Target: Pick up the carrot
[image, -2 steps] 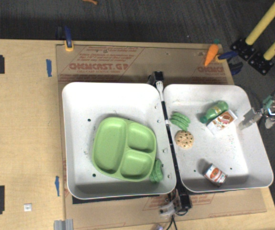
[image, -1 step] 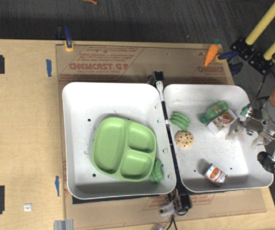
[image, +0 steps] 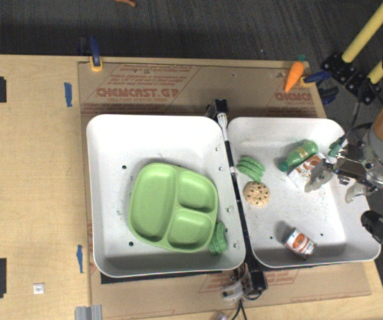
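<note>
The carrot (image: 294, 75), orange with a green top, lies on the brown bench just behind the right bin's (image: 271, 135) far edge, outside both bins. My gripper (image: 321, 173) is low over the right side of the right bin, beside a green packet (image: 298, 155) and a red-and-white packet (image: 307, 167). It is well in front of the carrot and holds nothing that I can see.
The right bin also holds a ridged green piece (image: 250, 167), a cookie (image: 257, 193) and a small can (image: 300, 243). A green divided plate (image: 173, 207) lies in the left bin (image: 111, 132). A blue clamp (image: 318, 79) sits beside the carrot.
</note>
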`<state>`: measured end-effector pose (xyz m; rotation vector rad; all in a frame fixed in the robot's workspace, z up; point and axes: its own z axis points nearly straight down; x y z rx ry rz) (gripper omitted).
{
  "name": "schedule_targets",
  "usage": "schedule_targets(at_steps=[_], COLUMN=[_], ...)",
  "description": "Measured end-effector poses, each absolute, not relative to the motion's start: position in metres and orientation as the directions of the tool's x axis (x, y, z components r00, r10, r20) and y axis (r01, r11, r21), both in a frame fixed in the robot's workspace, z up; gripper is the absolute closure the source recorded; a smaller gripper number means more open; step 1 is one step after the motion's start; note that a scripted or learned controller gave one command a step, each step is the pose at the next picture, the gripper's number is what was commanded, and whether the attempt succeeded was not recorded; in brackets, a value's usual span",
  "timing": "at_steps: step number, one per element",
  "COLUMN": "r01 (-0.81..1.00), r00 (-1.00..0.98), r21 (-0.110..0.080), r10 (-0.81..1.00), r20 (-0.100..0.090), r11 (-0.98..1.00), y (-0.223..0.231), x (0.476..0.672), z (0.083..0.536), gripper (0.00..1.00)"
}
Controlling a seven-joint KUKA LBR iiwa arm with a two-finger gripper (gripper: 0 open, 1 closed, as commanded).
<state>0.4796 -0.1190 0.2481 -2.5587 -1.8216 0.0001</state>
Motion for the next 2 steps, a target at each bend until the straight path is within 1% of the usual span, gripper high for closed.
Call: schedule_targets(at_steps=[1,2], r01=[0.962,0.839], r00=[0.272,0.544], r21=[0.002,-0.005], r10=[0.962,0.839], r20=[-0.001,0.0], r11=[-0.272,-0.544], y=[-0.189,-0.142], x=[0.479,0.49], z=[0.239,0.158], gripper=[0.0,0.0])
